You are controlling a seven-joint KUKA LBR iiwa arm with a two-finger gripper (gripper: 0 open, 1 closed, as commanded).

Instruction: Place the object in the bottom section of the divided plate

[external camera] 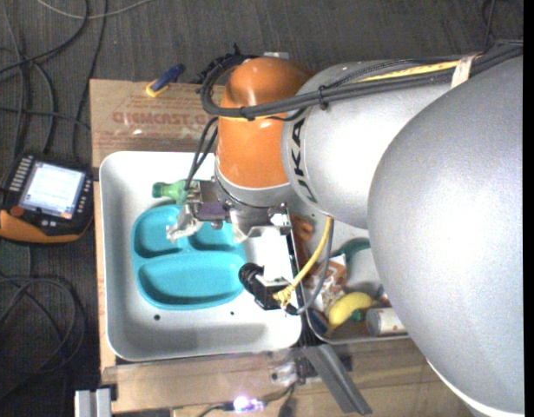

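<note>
One grey arm (405, 198) with an orange band (253, 129) reaches in from the right and hangs over the left of two white bins (119, 233) on the tabletop. In that left bin lies one blue divided plate (184, 272) with three sections: a long one on the near side and two smaller ones on the far side. The end effector (197, 211) sits above the far sections of the plate; whether it is open or closed cannot be told, nor whether it has hold of anything. One small green object (169, 189) lies at the plate's far edge, just left of the end effector, not in the near section. The right bin (353, 333), mostly hidden by the arm, holds one yellow banana (347, 307) among a few other items too covered to name. One handheld pendant (45, 198) with a lit screen rests on the floor, left of the tabletop.
</note>
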